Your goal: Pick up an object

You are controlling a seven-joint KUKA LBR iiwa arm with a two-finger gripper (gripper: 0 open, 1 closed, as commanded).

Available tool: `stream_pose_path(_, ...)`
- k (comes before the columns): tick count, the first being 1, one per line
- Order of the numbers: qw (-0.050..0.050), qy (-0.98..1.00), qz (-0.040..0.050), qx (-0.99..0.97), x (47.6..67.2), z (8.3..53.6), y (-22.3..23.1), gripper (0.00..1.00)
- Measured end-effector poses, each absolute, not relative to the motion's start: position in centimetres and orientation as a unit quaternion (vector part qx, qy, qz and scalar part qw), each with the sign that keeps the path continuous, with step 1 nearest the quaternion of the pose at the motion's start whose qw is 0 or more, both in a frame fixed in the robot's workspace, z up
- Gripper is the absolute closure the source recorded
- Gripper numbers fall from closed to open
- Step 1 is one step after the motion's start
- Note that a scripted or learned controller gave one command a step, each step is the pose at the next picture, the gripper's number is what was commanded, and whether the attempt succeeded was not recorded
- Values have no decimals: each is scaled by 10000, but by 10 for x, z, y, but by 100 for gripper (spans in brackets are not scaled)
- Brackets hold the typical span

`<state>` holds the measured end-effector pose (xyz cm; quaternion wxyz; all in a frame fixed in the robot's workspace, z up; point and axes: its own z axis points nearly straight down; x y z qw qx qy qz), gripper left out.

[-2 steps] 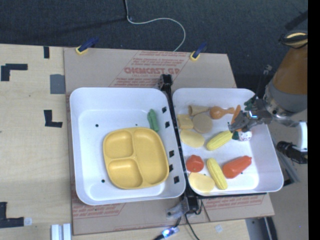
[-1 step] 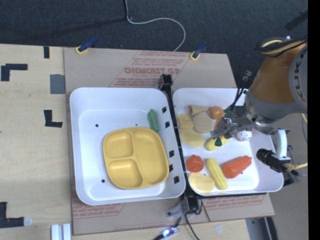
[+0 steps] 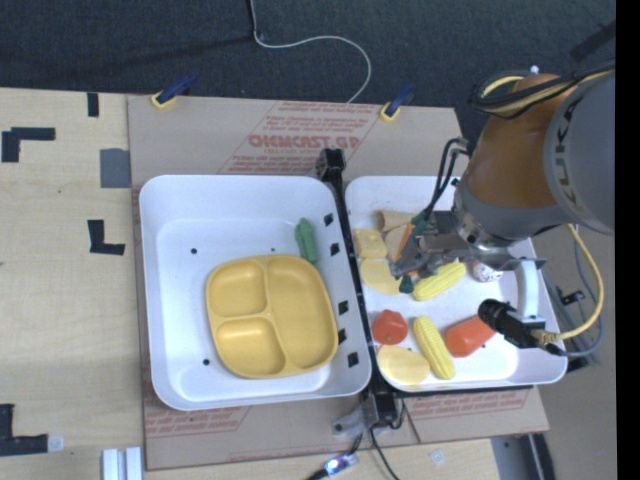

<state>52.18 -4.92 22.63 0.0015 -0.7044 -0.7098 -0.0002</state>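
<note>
My gripper is low over the upper middle of the right bin, in among toy food. Just below and right of it lies a yellow corn cob, tilted. An orange carrot-like piece with a green end sits against the gripper's left side. Pale yellow slices lie to its left. Nearer the front of the bin are a red tomato, a second corn cob, an orange-red pepper and a pale yellow piece.
The left bin holds a yellow divided plate and a small green vegetable by its right wall. The arm's bulky grey and orange body overhangs the right bin's far right. A black cable end hangs over that bin.
</note>
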Motion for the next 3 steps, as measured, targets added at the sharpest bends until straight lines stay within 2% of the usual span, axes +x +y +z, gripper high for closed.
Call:
stream_pose_path(1, 21, -7091, 11, -7051, 508, 220, -5, 100)
stream_pose_path(2, 20, -7099, 9, -7043, 501, 219, 59, 100)
stream_pose_path(3, 7, -7083, 7, -7059, 505, 229, 77, 100)
